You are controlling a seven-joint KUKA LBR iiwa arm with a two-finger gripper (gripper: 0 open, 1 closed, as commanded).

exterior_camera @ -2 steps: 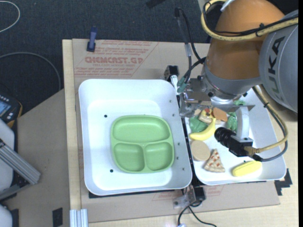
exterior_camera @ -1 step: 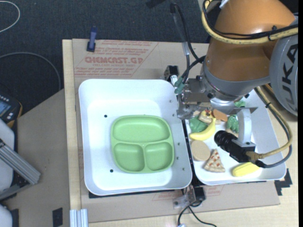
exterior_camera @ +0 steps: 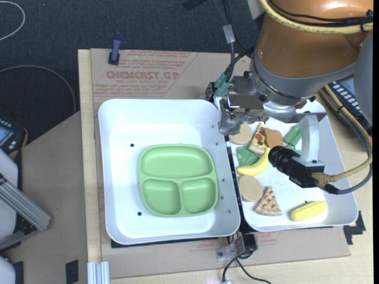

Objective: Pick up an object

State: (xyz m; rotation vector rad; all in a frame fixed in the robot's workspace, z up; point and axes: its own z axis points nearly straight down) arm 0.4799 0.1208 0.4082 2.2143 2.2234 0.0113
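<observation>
The grey arm with its orange band (exterior_camera: pixel 314 16) hangs low over the far left corner of the right-hand shallow white bin (exterior_camera: pixel 340 215), so the step in hand looks like the descent toward a pick rather than a lift: nothing is seen carried. The two-finger gripper (exterior_camera: pixel 232 120) sits under the wrist hardware just beside the wall between the bins, above a round tan biscuit-like disc (exterior_camera: pixel 241 138); the view here is crowded with brackets and cables, and I cannot tell how the jaws stand or whether they have hold of anything. The next move probably calls for a clean drop onto one toy only, since the pieces lie close together and the bin wall is right alongside. The candidate objects all lie in the right bin: a yellow plastic banana (exterior_camera: pixel 253 168) near the middle left, a pizza-slice toy (exterior_camera: pixel 259 139) and a brown round piece (exterior_camera: pixel 274 137) farther back, green leaf-shaped pieces (exterior_camera: pixel 245 156), a second tan disc (exterior_camera: pixel 250 188), another pizza wedge (exterior_camera: pixel 268 202) at the near side, and a yellow corn cob (exterior_camera: pixel 309 210) at the near right. The left-hand shallow white bin (exterior_camera: pixel 118 135) holds a pale green plastic divided plate (exterior_camera: pixel 176 179) with three compartments, nothing resting in them.
</observation>
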